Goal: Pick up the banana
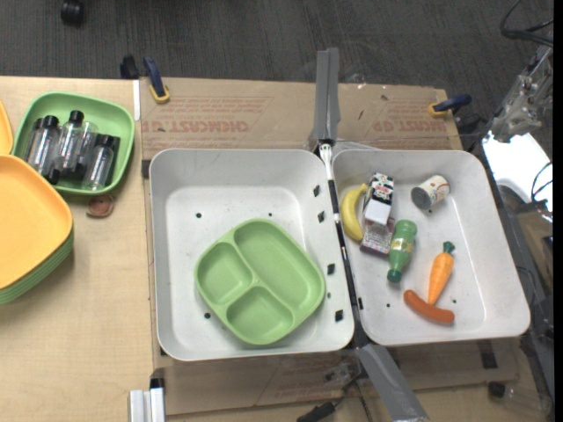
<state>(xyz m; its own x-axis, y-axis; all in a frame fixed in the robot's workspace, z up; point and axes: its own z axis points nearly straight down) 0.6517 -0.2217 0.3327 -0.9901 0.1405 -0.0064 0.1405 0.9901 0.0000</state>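
While banana [353, 211] lies beside small carton [379, 197] in right bin [493, 236] — approach from bin-wall side, straddle curve; gripper state cannot be told.

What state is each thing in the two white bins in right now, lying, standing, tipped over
banana: lying by the right bin's left wall
green bottle: lying down
carrot: lying down
sausage: lying flat
small cup: tipped on its side
small carton: lying beside the banana
green divided plate: flat, right way up, in the left bin
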